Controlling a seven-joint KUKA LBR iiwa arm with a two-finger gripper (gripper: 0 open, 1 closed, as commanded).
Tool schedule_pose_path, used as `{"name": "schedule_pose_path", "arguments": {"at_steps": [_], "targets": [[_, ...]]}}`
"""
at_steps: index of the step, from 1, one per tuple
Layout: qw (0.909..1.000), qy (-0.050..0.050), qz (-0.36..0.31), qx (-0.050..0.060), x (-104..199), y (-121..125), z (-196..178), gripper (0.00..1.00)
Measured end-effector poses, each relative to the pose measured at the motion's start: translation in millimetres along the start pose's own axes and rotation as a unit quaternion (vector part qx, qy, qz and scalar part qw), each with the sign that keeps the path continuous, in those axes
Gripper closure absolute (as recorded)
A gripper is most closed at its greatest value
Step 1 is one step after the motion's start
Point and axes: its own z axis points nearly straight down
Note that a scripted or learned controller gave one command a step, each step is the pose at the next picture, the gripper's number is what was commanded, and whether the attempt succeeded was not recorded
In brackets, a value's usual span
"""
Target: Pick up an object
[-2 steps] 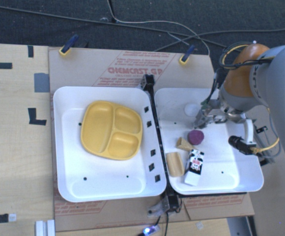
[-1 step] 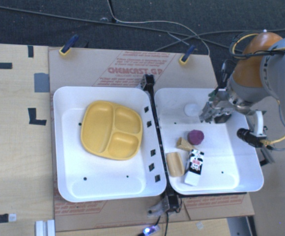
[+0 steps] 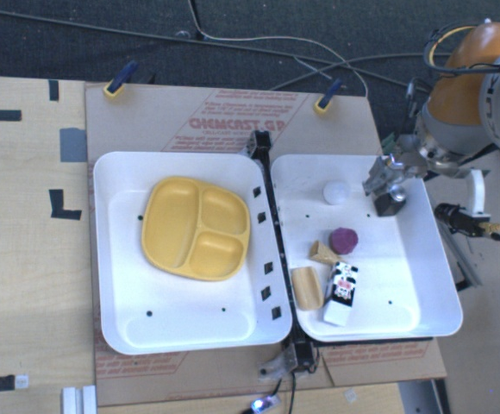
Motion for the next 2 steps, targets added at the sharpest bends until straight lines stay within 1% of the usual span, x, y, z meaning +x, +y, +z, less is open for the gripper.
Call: {"name": "schedule_pose_path", "arguments": {"at_steps": [1, 2], "targets": [[1.0000, 0.000, 0.000, 0.002, 1, 1, -28, 1.00], [1.0000, 0.001, -0.001, 0.004, 52, -20, -17, 1.00]]}}
